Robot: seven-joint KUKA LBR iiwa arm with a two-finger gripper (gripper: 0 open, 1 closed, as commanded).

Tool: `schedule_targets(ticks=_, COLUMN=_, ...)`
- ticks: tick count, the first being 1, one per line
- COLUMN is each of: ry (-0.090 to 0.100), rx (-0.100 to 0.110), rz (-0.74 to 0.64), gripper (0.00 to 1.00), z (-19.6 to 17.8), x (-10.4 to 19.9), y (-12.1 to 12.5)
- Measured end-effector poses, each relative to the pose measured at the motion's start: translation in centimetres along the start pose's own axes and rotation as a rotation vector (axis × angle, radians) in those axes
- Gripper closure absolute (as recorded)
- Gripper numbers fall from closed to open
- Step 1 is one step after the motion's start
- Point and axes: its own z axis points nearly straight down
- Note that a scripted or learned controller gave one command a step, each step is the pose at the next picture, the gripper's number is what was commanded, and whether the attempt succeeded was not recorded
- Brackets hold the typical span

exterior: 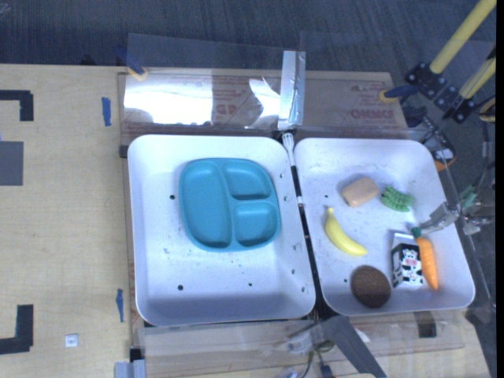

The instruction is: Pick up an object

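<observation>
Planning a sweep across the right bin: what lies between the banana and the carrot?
In the camera view, the small cow-print carton sits between the banana and the carrot, touching the carrot.

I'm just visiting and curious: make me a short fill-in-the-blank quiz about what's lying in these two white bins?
1. The blue divided tray lies in the ____ bin.
2. The yellow fruit in the right bin is a ____.
3. The carrot touches the small carton printed with a ____.
4. The brown round object sits at the bin's ____ edge.

Missing words: left; banana; cow; near
</observation>
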Motion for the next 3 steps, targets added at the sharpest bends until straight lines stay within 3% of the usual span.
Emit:
schedule_targets(ticks=1, ry=0.000, rx=-0.012, rz=0.259, gripper=0.00, z=6.5, x=-0.4, y=-0.2)
schedule_targets(ticks=2, ry=0.000, rx=-0.009, rz=0.267, gripper=0.00, z=12.7, x=2.6, y=-0.5)
schedule_targets(ticks=3, ry=-0.001, rx=-0.011, rz=0.271, gripper=1.00, z=11.6, x=2.5, y=-0.4)
